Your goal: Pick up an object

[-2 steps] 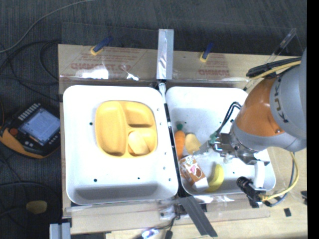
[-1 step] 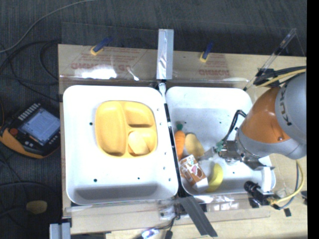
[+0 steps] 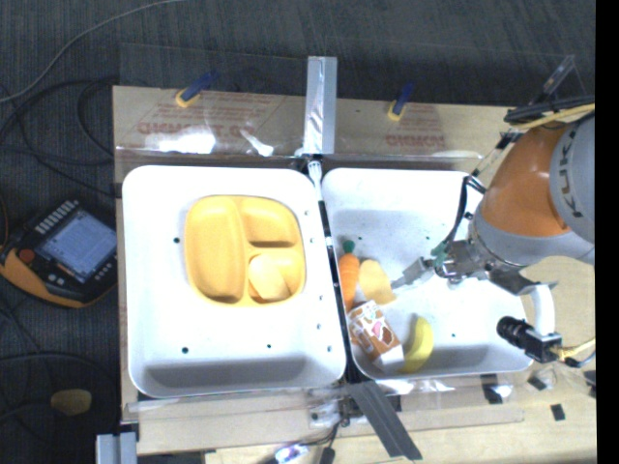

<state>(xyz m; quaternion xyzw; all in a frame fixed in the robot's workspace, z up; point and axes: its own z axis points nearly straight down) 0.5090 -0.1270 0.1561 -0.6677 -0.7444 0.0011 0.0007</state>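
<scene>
Against the right bin's (image 3: 455, 187) left wall sits a tight cluster: a carrot (image 3: 347, 276), a pale yellow rounded piece (image 3: 373, 280), a small carton (image 3: 374, 332) and a banana (image 3: 419, 342). Your jaws (image 3: 418, 272) hover just right of the yellow piece; whether they are open cannot be told, and nothing shows between them. Aim for the banana, least crowded, and descend squarely. A yellow divided tray (image 3: 245, 248) lies in the left bin (image 3: 155, 336).

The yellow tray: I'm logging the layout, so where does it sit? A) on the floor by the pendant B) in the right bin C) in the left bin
C: the yellow tray lies flat inside the left bin, while the carrot and banana lie in the right bin.
</scene>
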